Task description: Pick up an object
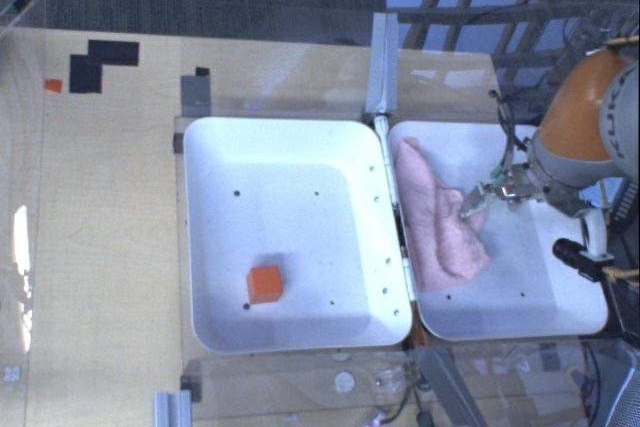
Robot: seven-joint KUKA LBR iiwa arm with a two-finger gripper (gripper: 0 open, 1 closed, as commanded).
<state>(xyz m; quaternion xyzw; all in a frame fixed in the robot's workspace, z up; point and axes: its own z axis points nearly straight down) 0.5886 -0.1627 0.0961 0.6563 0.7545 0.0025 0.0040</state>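
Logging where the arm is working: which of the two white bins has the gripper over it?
The right bin, the one holding the pink cloth. The gripper is at that cloth's right edge. The left bin holds just an orange block.

The grey arm (600,130) reaches in from the right edge of the camera view, its orange band (585,105) above the wrist. The wrist angles down and leftward, ending in the gripper (476,203), whose slim fingers (470,208) point left and sit low.

Bright even light, soft shadows, slight blur.
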